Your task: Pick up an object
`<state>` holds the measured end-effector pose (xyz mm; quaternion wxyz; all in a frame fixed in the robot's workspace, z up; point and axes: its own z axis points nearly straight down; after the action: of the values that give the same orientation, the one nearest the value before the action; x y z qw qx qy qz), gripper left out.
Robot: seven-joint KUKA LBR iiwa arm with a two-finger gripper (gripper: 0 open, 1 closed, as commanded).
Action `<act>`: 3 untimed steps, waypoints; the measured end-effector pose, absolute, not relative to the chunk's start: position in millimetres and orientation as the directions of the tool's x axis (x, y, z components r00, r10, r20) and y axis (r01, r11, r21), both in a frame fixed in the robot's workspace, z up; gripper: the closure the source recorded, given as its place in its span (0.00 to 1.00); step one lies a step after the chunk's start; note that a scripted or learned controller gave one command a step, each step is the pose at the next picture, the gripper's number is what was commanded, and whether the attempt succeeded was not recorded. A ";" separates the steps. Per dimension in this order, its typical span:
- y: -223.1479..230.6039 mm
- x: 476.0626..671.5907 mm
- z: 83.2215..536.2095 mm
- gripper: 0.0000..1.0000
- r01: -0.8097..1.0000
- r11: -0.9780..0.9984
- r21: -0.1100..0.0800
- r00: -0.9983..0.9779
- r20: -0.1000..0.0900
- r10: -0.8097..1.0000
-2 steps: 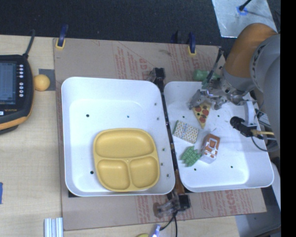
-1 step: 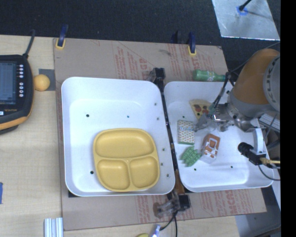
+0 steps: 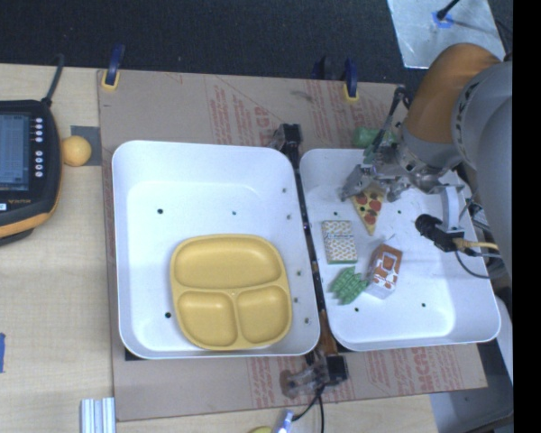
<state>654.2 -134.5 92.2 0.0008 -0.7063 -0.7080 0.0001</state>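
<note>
The right bin [image 3: 433,327] holds a pizza-slice toy [image 3: 371,209], a pale patterned square [image 3: 339,240], a green toy [image 3: 349,284] and an orange-and-white packet [image 3: 385,269]. My gripper [image 3: 371,184] is low in the bin's far part, right over the top end of the pizza slice and seemingly touching it. The arm's grey and orange wrist [image 3: 446,97] covers the bin's far right corner. Nothing is lifted off the bin floor.
The left bin [image 3: 162,174] carries a yellow divided plate [image 3: 230,290]. A small green piece [image 3: 368,138] lies beyond the right bin's far rim. A tablet pendant [image 3: 13,165] and an orange ball [image 3: 75,150] sit at the left. Black cables [image 3: 446,233] trail over the right bin.
</note>
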 end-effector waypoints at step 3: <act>-143.4 505.1 102.2 1.00 1.000 0.009 -0.004 -0.009 -0.001 1.000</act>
<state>505.1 -143.4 102.2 0.0008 -0.7039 -0.7103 0.0017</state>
